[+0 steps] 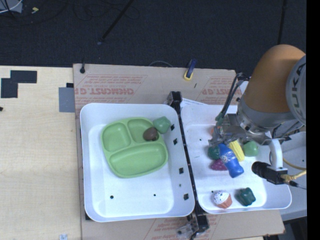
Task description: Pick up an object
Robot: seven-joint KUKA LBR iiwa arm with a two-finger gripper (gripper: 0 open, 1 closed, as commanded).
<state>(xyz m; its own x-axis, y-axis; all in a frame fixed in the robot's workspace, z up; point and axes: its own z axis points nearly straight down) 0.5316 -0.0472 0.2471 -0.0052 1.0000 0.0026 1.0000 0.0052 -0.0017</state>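
Blue bottle (231, 160) just beside jaws

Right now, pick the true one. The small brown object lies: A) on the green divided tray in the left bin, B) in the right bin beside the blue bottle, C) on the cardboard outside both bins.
A: the brown object rests on the green divided tray inside the left bin.

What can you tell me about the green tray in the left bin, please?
The green tray is a light green, plastic-looking divided plate with three compartments: two small at the back, one large in front. It lies flat, slightly rotated, on the floor of the left bin. A brown lump sits in its back right compartment, with a green block at that corner.
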